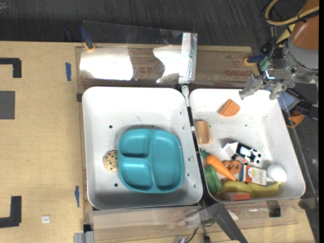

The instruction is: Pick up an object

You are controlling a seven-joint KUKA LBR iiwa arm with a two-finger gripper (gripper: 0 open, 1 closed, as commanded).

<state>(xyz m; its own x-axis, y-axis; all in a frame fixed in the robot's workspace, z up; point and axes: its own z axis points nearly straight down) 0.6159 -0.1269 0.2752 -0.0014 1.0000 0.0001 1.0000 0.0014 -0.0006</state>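
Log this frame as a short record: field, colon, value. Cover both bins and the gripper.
left bin: teal divided plate, cookie touching the plate's left edge
right bin: orange wedge, tan cylinder, carrot, banana, white egg, small carton
gripper: above right bin's far right corner, fingers apart, nothing between them
task status: no object picked yet

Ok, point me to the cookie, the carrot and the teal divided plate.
cookie (110, 161), camera view, middle of its top face.
carrot (220, 167), camera view, middle of its orange body.
teal divided plate (172, 179), camera view, its outer rim at the right.
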